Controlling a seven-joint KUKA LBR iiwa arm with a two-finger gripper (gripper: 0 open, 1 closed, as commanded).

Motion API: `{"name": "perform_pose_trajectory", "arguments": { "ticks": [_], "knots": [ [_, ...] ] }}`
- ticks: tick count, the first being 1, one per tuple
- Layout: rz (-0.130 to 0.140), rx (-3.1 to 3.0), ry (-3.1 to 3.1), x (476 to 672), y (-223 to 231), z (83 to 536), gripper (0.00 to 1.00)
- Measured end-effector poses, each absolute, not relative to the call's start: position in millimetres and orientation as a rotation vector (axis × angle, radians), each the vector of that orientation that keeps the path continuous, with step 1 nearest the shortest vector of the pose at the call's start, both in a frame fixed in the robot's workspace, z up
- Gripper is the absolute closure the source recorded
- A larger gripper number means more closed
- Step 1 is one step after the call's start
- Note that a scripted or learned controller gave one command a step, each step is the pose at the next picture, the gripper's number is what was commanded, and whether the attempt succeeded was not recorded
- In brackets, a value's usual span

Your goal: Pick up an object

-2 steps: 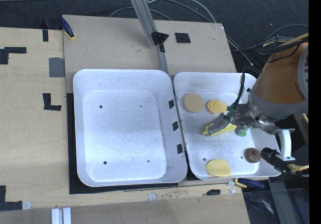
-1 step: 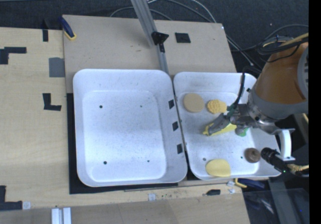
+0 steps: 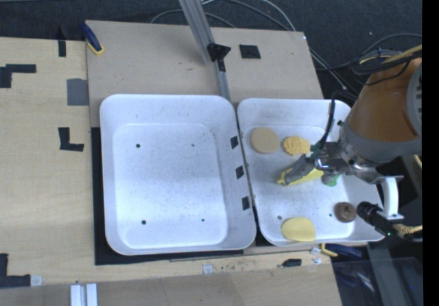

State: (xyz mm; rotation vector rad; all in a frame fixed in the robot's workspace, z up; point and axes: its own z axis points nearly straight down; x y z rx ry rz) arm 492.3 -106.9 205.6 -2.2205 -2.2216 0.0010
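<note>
1. Far to the left of the pincer lies the left bin (image 3: 120,160), a shallow white tray with a speckled floor and a few small dark holes.
2. Nearer, the right bin (image 3: 274,212) sits edge to edge with it and holds all the loose items.
3. Up and to the left of the pincer lies a tan round disc (image 3: 264,140), flat like a biscuit.
4. Just beside that, close above the pincer's left, rests a yellow crinkled piece (image 3: 296,145) with a bumpy surface.
5. Below and to the left, near the front wall, lies a pale yellow oval lump (image 3: 298,228).
6. The pincer (image 3: 317,169) is low over the bin floor, right at a long yellow object (image 3: 295,176) that lies slanted. Whether its fingers are apart or closed on this object cannot be told.
7. That long object is the likely target. It looks light, smooth and probably slippery plastic; gripping across its narrow middle seems safest.
8. Below and right of the pincer sits a small brown round piece (image 3: 345,212).
</note>
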Motion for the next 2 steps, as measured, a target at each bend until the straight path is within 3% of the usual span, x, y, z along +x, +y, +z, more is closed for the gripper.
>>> {"name": "perform_pose_trajectory", "arguments": {
  "ticks": [1,2],
  "knots": [
    [0.001,-2.221,-2.222,492.3,-106.9,205.6,0.0],
    [0.001,-2.22,-2.222,492.4,-106.6,215.6,1.0]
  ]
}}
